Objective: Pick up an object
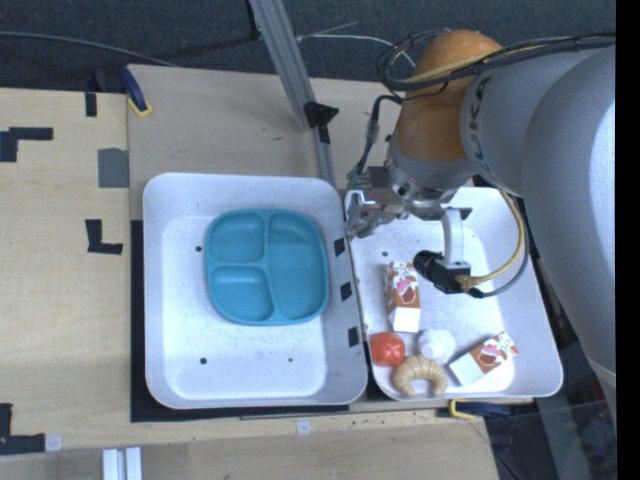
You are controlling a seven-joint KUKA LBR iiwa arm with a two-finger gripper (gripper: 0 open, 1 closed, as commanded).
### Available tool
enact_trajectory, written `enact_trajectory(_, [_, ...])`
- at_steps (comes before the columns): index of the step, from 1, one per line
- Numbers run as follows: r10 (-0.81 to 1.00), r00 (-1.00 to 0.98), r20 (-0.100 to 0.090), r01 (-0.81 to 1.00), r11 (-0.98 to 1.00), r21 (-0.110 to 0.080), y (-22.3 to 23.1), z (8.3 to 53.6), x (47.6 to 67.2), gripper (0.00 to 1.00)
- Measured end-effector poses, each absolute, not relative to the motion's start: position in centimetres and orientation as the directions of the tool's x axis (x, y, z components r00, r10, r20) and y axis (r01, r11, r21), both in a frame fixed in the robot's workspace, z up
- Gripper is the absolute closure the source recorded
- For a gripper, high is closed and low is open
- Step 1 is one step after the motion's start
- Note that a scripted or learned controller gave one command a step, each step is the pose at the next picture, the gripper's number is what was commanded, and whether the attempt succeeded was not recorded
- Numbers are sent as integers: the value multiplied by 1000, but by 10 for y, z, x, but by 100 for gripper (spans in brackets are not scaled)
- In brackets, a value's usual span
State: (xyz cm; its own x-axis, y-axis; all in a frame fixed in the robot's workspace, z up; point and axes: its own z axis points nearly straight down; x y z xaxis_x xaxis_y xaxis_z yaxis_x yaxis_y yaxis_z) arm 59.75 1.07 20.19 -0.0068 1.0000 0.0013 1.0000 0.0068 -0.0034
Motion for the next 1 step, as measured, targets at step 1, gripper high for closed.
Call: enact_trajectory(1, [1000, -8, 2, 1000, 8, -2, 67, 201, 595, 100])
